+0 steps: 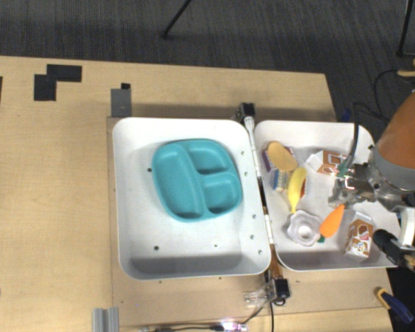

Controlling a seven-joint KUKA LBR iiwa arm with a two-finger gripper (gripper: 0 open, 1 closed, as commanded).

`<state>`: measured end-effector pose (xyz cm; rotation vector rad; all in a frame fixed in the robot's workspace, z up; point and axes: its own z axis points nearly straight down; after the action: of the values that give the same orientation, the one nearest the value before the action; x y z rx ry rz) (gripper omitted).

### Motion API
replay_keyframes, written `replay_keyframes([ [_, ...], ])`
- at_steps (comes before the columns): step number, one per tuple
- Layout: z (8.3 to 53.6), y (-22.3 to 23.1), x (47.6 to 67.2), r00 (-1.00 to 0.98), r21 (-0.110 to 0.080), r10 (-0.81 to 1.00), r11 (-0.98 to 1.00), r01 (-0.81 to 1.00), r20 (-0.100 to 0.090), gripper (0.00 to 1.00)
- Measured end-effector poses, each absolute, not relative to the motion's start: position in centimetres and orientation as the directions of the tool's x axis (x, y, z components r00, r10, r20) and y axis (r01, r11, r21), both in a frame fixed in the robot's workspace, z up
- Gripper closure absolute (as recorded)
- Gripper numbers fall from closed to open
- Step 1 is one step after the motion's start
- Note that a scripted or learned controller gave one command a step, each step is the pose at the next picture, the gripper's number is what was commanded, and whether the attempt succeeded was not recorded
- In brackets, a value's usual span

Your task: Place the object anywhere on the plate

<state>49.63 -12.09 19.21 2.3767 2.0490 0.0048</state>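
Reaching into the right bin — nothing picked yet

My hand [347,185] hovers by the carrot [332,221]; whether it's clenched, I cannot tell. Next: grasp it, carry it far left to the teal plate [196,178].

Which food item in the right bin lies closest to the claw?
The orange carrot, just below the claw; the yellow banana and brown bread piece lie farther left.
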Motion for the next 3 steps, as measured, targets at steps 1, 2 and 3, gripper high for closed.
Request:
replay_keyframes([
  [1, 21.9, 0.1, 48.8, 0.158, 0.002, 0.987, -0.158, 0.987, 0.004, 1.00],
  [2, 22.2, 4.6, 51.8, 0.241, 0.002, 0.970, -0.241, 0.970, 0.003, 1.00],
  [3, 22.7, 11.1, 55.9, 0.391, -0.001, 0.920, -0.391, 0.920, 0.002, 1.00],
])
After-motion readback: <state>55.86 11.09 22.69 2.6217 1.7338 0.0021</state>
